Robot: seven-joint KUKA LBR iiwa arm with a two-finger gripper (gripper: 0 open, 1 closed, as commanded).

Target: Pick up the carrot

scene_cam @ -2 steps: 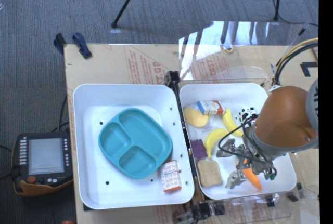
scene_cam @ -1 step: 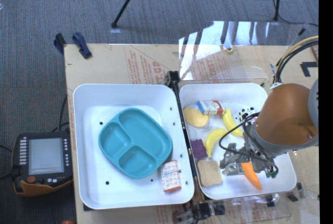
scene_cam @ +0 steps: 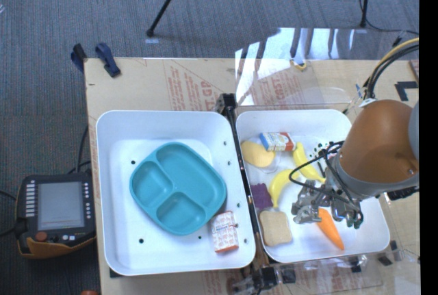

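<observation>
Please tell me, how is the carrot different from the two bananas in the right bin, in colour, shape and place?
The carrot is orange; the bananas are yellow. The carrot is straight and tapers to a point toward the bin's near right corner; the bananas are curved. The carrot lies right under the gripper, its upper end hidden by it, while the bananas lie farther back, toward the bin's middle. Both are toy foods lying flat in the right bin.

My orange-banded arm (scene_cam: 380,143) hangs over an orange carrot (scene_cam: 331,230), yellow bananas (scene_cam: 287,177) and a teal plate (scene_cam: 178,187) in white bins (scene_cam: 109,150)
</observation>
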